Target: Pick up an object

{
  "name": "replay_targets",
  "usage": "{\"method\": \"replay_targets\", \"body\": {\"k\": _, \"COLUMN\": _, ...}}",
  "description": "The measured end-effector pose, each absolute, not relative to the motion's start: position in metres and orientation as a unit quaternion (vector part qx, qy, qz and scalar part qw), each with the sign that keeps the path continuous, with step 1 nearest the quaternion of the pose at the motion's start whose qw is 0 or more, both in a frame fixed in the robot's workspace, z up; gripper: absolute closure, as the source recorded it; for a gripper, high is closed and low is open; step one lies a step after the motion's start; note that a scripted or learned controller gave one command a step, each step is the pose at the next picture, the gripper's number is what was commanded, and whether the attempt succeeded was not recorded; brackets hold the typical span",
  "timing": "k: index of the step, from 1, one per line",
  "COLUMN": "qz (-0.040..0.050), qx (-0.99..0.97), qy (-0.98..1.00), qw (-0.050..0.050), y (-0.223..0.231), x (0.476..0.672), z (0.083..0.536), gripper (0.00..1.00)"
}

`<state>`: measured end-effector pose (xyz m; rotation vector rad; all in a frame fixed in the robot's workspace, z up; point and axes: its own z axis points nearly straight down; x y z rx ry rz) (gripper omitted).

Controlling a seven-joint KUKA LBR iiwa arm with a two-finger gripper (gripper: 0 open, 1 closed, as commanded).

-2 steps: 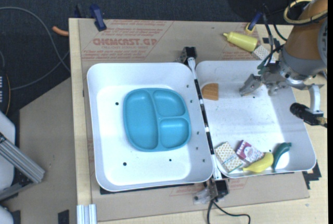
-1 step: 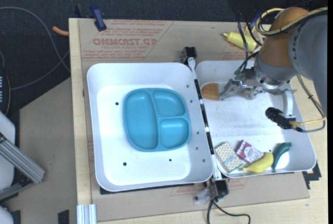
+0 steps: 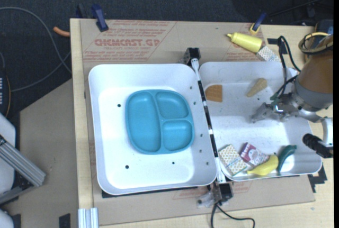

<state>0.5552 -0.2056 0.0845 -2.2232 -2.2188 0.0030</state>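
The right bin (image 3: 254, 71) carries the loose items, which is why the arm (image 3: 315, 81) reaches in over it from the right. A brown wedge (image 3: 214, 93) and a tan wedge-shaped piece (image 3: 257, 87) lie toward its far wall. Clustered in the near corner are a checkered packet (image 3: 231, 157), a red-and-white packet (image 3: 252, 154), a yellow banana-like toy (image 3: 264, 167) and a dark green piece (image 3: 286, 154). The left bin (image 3: 106, 131) holds a blue divided plate (image 3: 159, 120), set flat in its middle. A yellow bottle (image 3: 245, 40) rests on the table (image 3: 79, 116) behind the right bin.

The end effector (image 3: 263, 113) hangs low over the bare middle of the right bin, its grey fingers (image 3: 258, 115) pointing left. Whether they are spread or closed I cannot tell, and nothing shows between them. The tan piece sits nearest, just beyond the tips, so it is likely the target.
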Motion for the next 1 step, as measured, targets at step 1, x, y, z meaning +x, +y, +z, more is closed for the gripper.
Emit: {"method": "replay_targets", "body": {"k": 1, "qz": -0.0007, "qx": -0.706, "qy": -0.708, "qw": -0.002, "y": -0.1976, "x": 0.6658, "z": 0.1116, "gripper": 0.00}}
